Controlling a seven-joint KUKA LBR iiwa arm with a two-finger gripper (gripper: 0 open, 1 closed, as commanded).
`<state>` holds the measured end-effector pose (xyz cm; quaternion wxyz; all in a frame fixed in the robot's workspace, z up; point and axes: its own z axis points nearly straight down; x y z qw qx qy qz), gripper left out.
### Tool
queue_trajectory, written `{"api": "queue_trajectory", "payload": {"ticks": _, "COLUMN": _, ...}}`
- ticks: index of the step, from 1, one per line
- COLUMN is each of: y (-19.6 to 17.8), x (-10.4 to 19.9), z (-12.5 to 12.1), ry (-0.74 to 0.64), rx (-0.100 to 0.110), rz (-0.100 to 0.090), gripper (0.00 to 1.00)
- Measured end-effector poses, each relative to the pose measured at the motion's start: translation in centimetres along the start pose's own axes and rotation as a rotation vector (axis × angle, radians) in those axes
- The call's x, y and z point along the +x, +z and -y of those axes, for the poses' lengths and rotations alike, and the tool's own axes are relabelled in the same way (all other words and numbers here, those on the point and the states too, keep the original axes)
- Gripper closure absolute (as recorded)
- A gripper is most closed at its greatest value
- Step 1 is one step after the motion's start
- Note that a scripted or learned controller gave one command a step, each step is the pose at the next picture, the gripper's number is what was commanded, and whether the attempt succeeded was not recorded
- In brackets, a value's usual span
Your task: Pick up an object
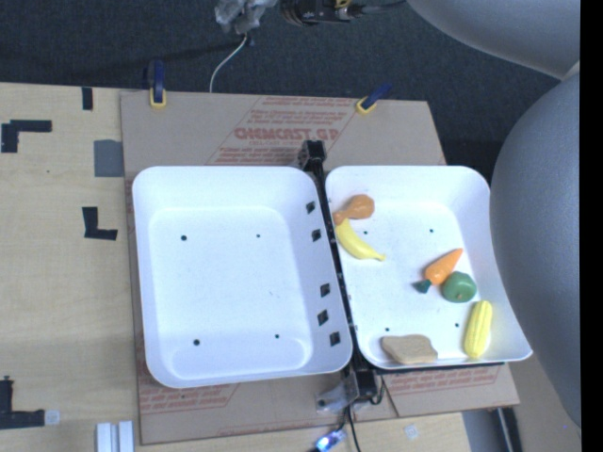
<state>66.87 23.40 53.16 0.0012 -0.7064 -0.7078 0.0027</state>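
The end effector sits at the frame's top edge; its state cannot be told. A banana, carrot and corn cob lie in the right bin.

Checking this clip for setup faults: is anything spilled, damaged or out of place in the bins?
Nothing stands out. The banana, chicken leg, carrot, green ball, corn and bread all lie inside the right bin.

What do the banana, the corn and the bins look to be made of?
Banana: likely moulded plastic, toy-like, with even yellow colour and a smooth surface. Corn: probably the same, uniform yellow with a slight sheen. Bins: thin white formed plastic by the look of it, with rounded corners and a smooth matte surface.
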Motion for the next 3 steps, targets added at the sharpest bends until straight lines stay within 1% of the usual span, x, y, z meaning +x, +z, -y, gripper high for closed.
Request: {"api": "queue_trajectory", "payload": {"ticks": 3, "y": -0.04, "x": 0.0, "z": -0.01, "ry": 0.0, "rx": -0.001, "rz": 0.0, "gripper": 1.0}}
